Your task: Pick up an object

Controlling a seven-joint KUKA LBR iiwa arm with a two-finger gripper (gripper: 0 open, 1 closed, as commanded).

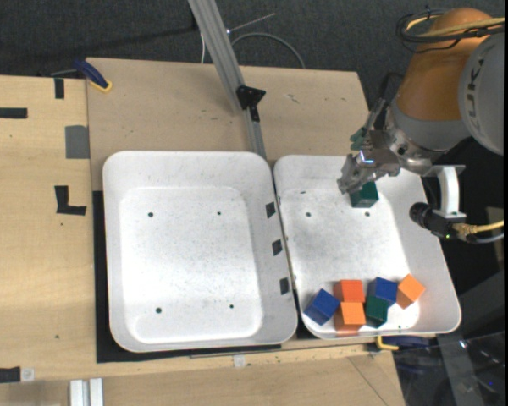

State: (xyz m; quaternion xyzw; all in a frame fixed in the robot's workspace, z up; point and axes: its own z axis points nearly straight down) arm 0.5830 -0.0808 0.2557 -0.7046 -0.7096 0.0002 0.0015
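My gripper (361, 184) hangs over the far part of the right bin (322, 176), reaching in from the right. A dark green block (367, 195) sits at its tip, caught between the fingers, which are shut on it. Several more blocks lie clustered at the near end of the same bin: a blue block (322, 305), two orange blocks (350, 290) (351, 315), another blue block (384, 289), a green block (376, 310) and an orange block (411, 289).
The left bin (118, 227) stands beside the right one, with a narrow gap between them. A slanted metal pole (224, 49) runs down from the top to the bins' far edge. The arm's grey and orange body (444, 83) fills the right side.
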